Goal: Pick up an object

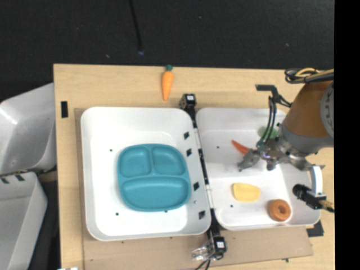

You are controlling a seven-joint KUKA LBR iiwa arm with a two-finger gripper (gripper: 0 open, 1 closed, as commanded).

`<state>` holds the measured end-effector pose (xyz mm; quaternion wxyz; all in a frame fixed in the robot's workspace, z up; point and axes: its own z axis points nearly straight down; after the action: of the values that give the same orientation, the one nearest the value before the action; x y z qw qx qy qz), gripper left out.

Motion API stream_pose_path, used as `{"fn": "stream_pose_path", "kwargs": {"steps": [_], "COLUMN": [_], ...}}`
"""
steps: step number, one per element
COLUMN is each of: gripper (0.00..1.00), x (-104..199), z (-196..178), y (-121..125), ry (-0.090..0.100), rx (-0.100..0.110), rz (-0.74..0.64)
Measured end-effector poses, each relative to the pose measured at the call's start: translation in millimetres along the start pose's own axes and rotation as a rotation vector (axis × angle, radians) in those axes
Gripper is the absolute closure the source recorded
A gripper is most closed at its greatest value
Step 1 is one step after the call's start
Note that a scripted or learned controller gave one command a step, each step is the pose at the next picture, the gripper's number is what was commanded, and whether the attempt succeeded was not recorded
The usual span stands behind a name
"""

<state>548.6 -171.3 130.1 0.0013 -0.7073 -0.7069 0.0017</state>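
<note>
Near edge, right bin (225,218): brown ring-shaped donut (279,210) at front right corner, yellow flat piece (246,192) just left of it. Above these, gripper (260,160) low over bin middle, fingers splayed wide, nothing between them. Red-orange pepper-like piece (241,147) just left of gripper, near fingertip, contact unclear. Left bin (90,167): blue divided plate (153,176) at centre. Far side, on bench (112,83) beyond bins: toy carrot (167,83).
</note>
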Motion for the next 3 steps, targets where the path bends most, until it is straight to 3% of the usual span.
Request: {"fn": "stream_pose_path", "kwargs": {"steps": [1,2,3], "gripper": [0.00,1.00,1.00], "x": [-1,-2,-12], "z": [31,18,-42], "y": [0,1,5], "ry": [0.000,-0.002,-0.003], "rx": [-0.003,-0.008,-0.011], "rz": [0.001,0.006,0.005]}}
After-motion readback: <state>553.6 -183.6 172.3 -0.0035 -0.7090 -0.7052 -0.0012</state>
